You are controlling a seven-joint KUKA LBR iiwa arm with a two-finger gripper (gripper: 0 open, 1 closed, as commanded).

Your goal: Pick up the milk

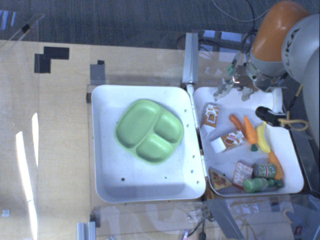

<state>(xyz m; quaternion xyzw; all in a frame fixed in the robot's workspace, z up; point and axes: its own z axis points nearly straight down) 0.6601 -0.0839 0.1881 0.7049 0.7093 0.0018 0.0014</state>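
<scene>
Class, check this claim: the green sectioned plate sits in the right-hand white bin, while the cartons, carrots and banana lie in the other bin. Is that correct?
Not quite. The camera view shows the green sectioned plate in the left-hand white bin. The cartons, carrots and banana do lie in the other bin, the right-hand one, as stated.

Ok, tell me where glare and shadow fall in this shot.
Camera view: bright streaks of glare lie on the bench at left; the green plate casts a soft shadow in the left bin; the hand looks slightly blurred over the right bin.
</scene>
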